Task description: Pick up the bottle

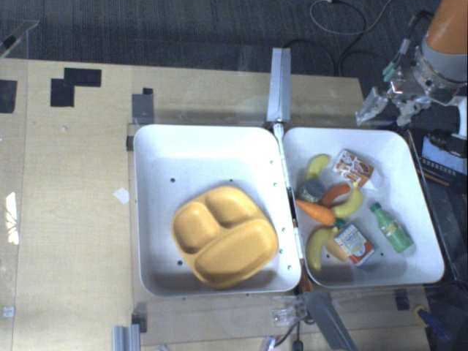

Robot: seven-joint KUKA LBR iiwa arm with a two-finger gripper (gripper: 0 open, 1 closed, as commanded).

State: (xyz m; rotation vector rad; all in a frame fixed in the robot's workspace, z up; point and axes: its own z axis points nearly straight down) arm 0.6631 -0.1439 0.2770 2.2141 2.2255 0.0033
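Pale wood desk point(66, 196) carries two white bins side by side; the right bin point(409, 148) holds a small green bottle point(390, 227) lying on its side near the lower right wall, cap pointing up-left, just beside a juice carton point(354, 243) and close to a banana point(316, 247). It looks like light, stiff, smooth plastic, likely to roll or slip, so I'd grip across the middle of the body. At the upper right of the frame, the gripper point(387, 102) hangs outside the bin with its fingers spread, pinching nothing.
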